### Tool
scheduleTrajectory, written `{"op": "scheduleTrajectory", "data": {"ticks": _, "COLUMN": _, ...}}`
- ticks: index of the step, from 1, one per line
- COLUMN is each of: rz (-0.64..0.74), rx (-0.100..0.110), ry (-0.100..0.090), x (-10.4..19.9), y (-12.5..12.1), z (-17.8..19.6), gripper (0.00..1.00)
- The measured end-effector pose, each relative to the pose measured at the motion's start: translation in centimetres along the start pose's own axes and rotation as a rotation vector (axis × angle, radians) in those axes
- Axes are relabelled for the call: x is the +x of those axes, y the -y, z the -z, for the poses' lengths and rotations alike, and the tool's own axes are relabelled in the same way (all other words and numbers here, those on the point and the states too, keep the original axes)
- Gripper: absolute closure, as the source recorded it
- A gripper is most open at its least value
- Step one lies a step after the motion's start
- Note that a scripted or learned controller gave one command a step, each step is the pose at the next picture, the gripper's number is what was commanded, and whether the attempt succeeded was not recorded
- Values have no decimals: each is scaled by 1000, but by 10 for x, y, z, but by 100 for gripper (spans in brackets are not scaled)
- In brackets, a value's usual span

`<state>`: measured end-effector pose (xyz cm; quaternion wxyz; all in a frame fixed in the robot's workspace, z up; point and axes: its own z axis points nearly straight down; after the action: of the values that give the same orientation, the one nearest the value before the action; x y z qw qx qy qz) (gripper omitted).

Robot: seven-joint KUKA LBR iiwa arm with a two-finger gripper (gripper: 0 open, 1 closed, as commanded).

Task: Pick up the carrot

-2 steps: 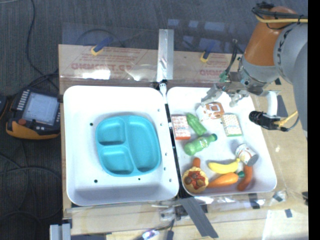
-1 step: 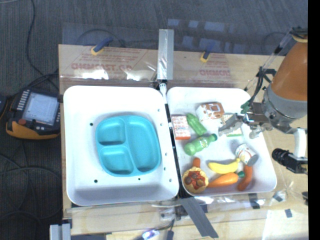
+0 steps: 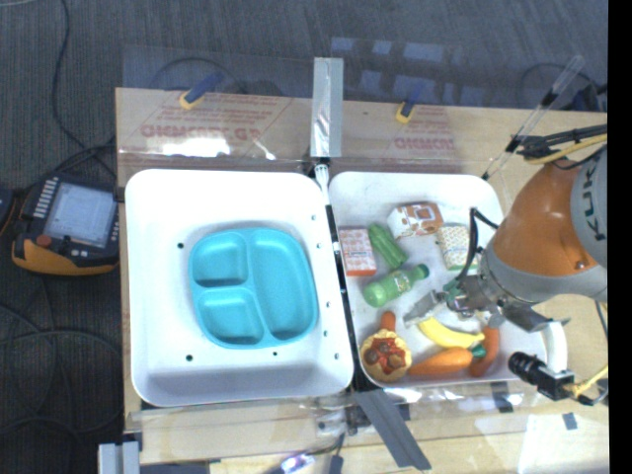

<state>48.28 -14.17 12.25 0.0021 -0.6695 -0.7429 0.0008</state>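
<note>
Carrot first: the long orange plastic carrot (image 3: pixel 441 362) lies on its side along the near edge of the right white bin (image 3: pixel 415 188), its thick end touching a round red-and-yellow toy fruit (image 3: pixel 386 355) in the bin's near left corner. A curved yellow banana (image 3: pixel 446 335) rests just behind the carrot, and a short orange-red piece (image 3: pixel 488 351) stands at the carrot's right end.

The grey arm with its orange band (image 3: pixel 548 230) reaches in over the right side of this bin, and the two-finger gripper (image 3: pixel 462 300) hangs just above the banana, behind the carrot and apart from it. Whether it is wide or narrow cannot be told from this slant; nothing is visible between its tips.

Further back in the same bin lie a green plastic bottle (image 3: pixel 394 284), a dark green cucumber-like piece (image 3: pixel 386 245), a small red-and-white box (image 3: pixel 356 249) against the left wall, and a brown-and-white packet (image 3: pixel 416 219) toward the far edge.

The left white bin (image 3: pixel 158 294) holds a light blue three-compartment tray (image 3: pixel 254 284) in its middle.
</note>
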Motion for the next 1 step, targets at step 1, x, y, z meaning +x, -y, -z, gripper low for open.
{"op": "scheduleTrajectory", "data": {"ticks": 1, "rz": 276, "rx": -11, "ry": 10, "x": 21, "y": -6, "z": -32, "gripper": 0}}
